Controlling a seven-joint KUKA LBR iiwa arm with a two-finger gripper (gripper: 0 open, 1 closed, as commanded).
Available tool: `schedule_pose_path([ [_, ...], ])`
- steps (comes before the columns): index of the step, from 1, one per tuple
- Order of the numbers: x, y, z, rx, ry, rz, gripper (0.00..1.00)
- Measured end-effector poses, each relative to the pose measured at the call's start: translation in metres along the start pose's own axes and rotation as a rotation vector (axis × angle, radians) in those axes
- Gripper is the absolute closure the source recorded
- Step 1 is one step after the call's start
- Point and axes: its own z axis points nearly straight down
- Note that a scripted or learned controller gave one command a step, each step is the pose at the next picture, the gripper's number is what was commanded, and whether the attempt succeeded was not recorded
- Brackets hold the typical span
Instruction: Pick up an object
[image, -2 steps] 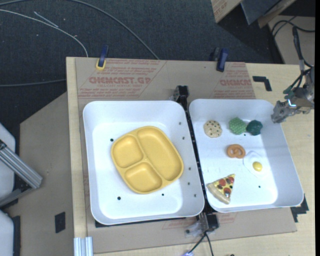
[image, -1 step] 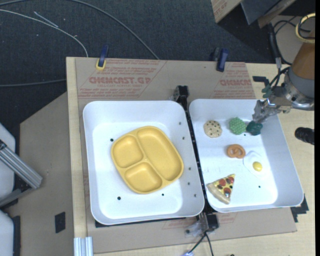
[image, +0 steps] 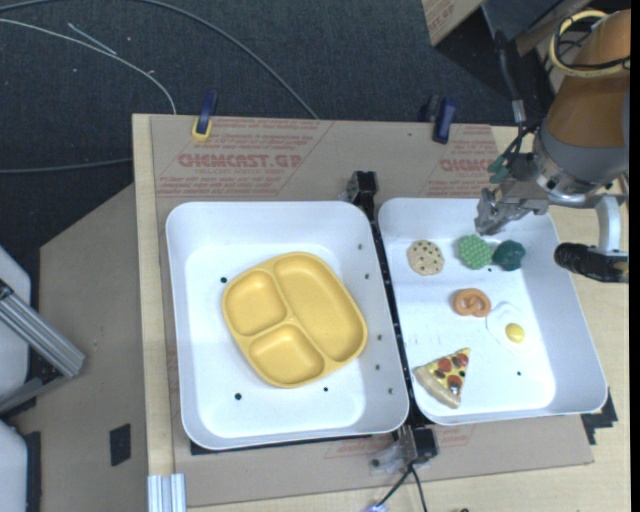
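Hand (image: 492, 222) sits just above the bumpy green broccoli-shaped toy (image: 476, 251) in the right shallow white bin (image: 575, 330), finger state can't tell; round chocolate-chip cookie (image: 426, 257) left of the toy.

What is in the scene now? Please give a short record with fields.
left bin: yellow divided plate
right bin: cookie, green piece, dark green piece, pretzel, fried egg, pizza slice
tool: above the right bin's far edge, near the green piece
held: nothing seen between the fingers
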Motion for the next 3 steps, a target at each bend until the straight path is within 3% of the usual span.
schedule_pose_path([
  [2, 0.100, 0.035, -0.003, -0.001, 0.001, 0.000, 1.00],
  [3, 0.149, 0.032, 0.005, 0.006, 0.001, 0.001, 1.00],
])
